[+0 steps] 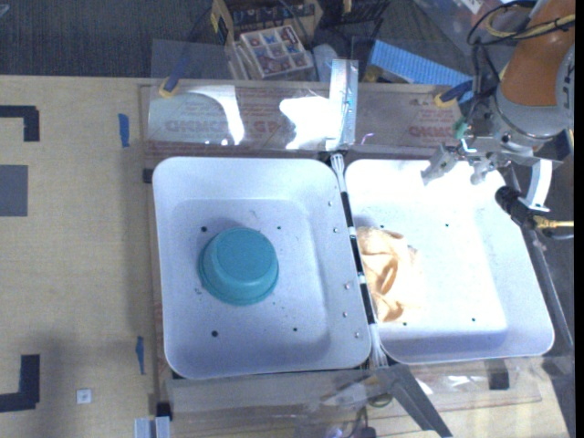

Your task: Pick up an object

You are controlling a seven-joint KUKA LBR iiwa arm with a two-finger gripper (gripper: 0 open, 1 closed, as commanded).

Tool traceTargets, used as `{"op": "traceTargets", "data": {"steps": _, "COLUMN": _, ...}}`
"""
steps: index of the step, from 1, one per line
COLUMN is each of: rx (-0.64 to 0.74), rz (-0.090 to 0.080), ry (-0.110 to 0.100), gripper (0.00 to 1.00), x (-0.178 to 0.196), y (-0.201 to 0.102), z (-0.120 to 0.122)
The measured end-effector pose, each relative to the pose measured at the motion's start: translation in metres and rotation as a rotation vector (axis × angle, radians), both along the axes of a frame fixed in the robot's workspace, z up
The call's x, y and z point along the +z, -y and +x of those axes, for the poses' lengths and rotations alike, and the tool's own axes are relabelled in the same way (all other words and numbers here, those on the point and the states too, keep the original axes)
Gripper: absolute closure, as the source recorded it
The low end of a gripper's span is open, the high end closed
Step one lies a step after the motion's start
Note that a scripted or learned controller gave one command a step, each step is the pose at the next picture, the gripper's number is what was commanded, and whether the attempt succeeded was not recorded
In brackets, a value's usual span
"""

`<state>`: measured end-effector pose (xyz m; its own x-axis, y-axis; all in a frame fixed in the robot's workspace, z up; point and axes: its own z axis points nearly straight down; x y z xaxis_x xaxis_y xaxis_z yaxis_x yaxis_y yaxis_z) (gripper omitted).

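A teal bowl [239, 265] rests upside down in the middle of the left bin [173, 199]. A crumpled tan and orange cloth-like object [383, 270] lies against the left wall of the right bin [520, 318]. My gripper [455, 169] hangs over the far edge of the right bin, well up and right of the tan object. Its two fingers [434, 169] stand apart, so it is open, with nothing between them.
A low divider [351, 245] separates the two bins. Reflective panels [274, 117] line the far side behind them. Boxes and clutter [274, 35] sit beyond the bench. The arm's orange band [538, 71] is at the upper right.
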<state>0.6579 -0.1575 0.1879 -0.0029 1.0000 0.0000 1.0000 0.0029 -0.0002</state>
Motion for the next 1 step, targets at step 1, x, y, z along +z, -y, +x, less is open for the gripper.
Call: {"op": "traceTargets", "data": {"steps": 1, "rx": 0.187, "rz": 0.0, "ry": 0.0, "gripper": 0.0, "x": -0.0417, "y": -0.0142, "z": -0.066}}
